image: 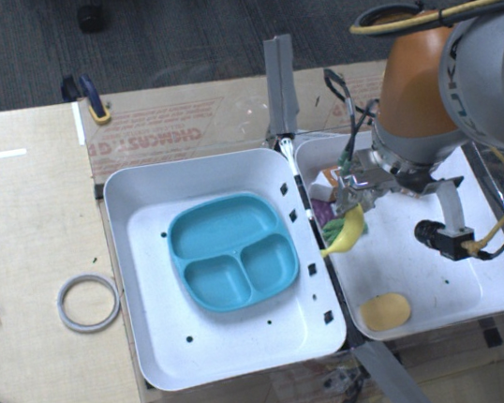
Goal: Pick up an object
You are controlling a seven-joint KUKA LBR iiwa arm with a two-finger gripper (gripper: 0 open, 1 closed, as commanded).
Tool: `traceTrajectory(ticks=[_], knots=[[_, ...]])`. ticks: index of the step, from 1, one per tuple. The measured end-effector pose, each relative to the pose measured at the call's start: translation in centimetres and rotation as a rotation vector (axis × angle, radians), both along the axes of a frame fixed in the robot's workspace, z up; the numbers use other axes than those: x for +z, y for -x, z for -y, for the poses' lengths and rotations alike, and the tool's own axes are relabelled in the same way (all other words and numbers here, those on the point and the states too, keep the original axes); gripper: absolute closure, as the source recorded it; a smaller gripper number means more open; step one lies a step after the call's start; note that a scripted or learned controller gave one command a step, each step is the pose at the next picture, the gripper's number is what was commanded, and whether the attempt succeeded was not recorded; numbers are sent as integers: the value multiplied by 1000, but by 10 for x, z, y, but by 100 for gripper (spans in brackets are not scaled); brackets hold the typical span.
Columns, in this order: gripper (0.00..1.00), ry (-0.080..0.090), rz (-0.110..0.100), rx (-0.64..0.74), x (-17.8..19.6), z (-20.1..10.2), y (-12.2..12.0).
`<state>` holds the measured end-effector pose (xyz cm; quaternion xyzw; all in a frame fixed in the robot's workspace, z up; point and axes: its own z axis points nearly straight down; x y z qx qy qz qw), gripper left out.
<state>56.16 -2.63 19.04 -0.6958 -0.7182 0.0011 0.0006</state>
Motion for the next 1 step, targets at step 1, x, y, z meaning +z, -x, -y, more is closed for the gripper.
traceTrajectory(ticks=[1], knots=[[100, 1, -2, -74, 0, 30, -36]])
